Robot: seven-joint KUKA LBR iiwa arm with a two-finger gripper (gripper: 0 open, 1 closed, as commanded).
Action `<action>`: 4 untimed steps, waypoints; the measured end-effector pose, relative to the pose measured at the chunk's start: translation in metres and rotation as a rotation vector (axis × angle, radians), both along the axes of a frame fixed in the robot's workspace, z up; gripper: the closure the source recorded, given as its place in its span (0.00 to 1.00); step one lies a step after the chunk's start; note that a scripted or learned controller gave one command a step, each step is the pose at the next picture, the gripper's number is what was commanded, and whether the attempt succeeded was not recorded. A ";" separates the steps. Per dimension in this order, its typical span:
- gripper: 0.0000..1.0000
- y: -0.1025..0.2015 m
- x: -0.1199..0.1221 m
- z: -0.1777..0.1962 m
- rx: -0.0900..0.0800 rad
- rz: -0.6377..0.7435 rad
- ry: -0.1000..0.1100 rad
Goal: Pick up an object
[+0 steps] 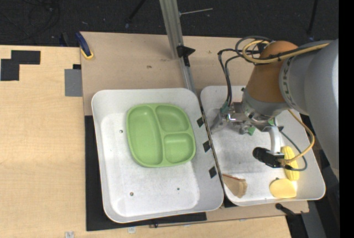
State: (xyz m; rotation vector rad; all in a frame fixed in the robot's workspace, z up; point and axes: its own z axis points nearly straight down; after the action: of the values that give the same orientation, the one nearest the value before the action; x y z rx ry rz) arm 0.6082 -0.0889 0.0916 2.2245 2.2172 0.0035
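Observation:
My gripper [239, 122] hangs low over the back part of the right bin [310, 190], under the grey arm with its orange band. A brown wedge-shaped piece [235, 185] lies near the bin's front edge, well in front of the gripper. A yellow object [284, 187] rests in the front right corner of the same bin. I see nothing between the gripper's tips from this angle.
The left bin [110, 176] holds a green divided plate [161, 135] in its back half. A metal post [170, 15] rises behind the bins. The ridge where the two bins meet [209, 148] lies just left of the gripper.

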 end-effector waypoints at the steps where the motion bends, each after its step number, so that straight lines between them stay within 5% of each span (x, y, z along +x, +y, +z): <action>1: 1.00 0.000 0.001 0.011 0.002 -0.003 -0.003; 4: 1.00 0.003 0.003 0.132 -0.001 0.005 0.001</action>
State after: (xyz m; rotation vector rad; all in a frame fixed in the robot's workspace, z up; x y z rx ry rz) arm 0.6110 -0.0859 0.2239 2.2194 2.2223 0.0011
